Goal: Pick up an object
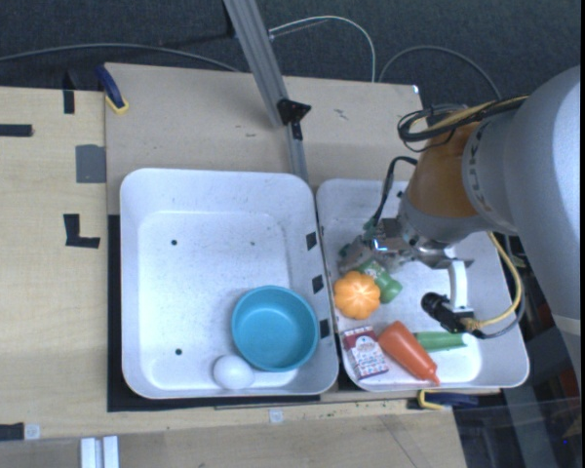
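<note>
The right bin point(497, 359) holds an orange fruit point(357, 296) with a green piece point(386, 287) beside it, a toy carrot point(407, 349) with a green stem point(441, 339), and a small red and white box point(366, 353). My gripper point(375, 250) is low in this bin, just above and behind the orange fruit, close to the green piece. The wrist hides much of it. In the left bin point(214, 213) sit a blue bowl point(273, 327) and a white ball point(233, 370).
A grey metal pole point(263, 61) slants across the back of the bench to the bins' middle edge. Cables point(487, 305) loop around the arm's wrist on the right. Black tape marks point(78, 232) lie on the wooden bench at left.
</note>
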Action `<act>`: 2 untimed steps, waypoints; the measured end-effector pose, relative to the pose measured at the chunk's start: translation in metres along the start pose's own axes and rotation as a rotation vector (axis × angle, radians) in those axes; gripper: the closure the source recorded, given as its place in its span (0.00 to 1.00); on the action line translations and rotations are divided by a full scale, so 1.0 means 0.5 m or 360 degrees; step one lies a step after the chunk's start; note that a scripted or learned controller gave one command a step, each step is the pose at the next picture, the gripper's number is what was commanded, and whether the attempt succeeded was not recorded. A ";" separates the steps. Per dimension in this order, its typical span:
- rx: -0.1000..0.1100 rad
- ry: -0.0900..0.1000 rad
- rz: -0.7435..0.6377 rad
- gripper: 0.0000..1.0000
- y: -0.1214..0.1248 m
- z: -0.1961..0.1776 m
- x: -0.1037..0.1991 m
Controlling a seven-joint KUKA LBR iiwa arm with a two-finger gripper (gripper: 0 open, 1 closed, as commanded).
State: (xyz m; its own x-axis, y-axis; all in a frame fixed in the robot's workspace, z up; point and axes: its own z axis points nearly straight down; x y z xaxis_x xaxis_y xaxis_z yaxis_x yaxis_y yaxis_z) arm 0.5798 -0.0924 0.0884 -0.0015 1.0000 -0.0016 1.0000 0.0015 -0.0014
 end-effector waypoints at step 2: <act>-0.0009 0.0001 0.0000 1.00 0.007 -0.146 0.000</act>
State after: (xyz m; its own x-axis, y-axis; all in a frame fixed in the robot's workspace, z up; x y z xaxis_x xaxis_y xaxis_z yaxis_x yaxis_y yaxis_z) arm 0.5834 -0.0924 0.1615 -0.0015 1.0000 -0.0007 1.0000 0.0015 0.0044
